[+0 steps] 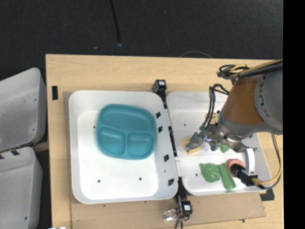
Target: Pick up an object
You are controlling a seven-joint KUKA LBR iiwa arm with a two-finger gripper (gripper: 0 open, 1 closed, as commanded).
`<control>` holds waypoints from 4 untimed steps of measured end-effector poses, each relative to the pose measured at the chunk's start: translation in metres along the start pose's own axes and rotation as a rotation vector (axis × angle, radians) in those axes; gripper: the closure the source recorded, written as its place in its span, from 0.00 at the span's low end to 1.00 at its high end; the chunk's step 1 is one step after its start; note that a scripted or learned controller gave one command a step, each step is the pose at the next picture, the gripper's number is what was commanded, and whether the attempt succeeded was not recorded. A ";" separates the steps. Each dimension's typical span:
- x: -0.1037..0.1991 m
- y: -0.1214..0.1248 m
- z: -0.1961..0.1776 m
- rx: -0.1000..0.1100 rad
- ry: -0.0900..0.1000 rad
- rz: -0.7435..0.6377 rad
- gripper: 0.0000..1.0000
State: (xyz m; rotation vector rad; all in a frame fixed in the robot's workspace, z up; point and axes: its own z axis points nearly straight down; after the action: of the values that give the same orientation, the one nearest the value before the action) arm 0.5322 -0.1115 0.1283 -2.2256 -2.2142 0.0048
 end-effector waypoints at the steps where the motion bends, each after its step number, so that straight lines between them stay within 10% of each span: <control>1: -0.001 0.000 0.029 -0.001 0.000 0.001 0.00; 2: -0.002 0.001 0.017 -0.007 0.000 0.009 1.00; 4: 0.000 -0.006 -0.092 -0.012 -0.001 -0.008 1.00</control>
State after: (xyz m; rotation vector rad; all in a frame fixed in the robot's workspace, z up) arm 0.5261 -0.1114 0.2202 -2.2232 -2.2299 -0.0069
